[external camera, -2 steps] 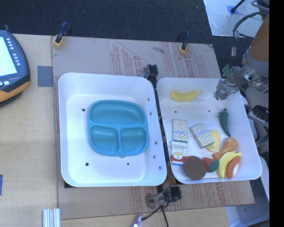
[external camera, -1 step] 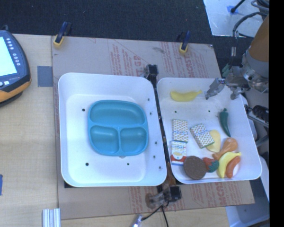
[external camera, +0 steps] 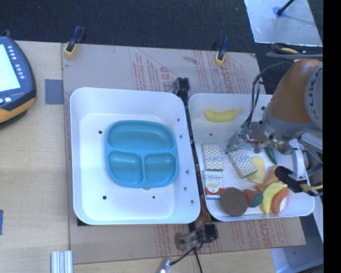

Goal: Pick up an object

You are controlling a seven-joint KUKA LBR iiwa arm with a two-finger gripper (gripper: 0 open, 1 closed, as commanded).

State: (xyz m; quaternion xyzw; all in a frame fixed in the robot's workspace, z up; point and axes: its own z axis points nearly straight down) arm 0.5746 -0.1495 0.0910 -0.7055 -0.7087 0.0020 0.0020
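Note:
My gripper [external camera: 242, 141] hangs low over the middle of the right bin [external camera: 256, 214], below the arm's orange band [external camera: 292, 92]. Directly beneath and in front of it lies a small checkered packet [external camera: 242, 164], tilted. I cannot tell whether the gripper touches that packet. A second checkered packet [external camera: 212, 156] lies to the left, with a small white and red carton [external camera: 213, 184] below it. A yellow banana [external camera: 221, 115] rests at the bin's far side. A brown round cookie [external camera: 234, 201] sits at the near edge.
Several toy foods, yellow, orange and red [external camera: 273, 195], crowd the right bin's near right corner. The left bin [external camera: 85, 152] holds a blue divided plate [external camera: 142, 153]. A tablet-like pendant [external camera: 5, 81] lies at the bench's left edge.

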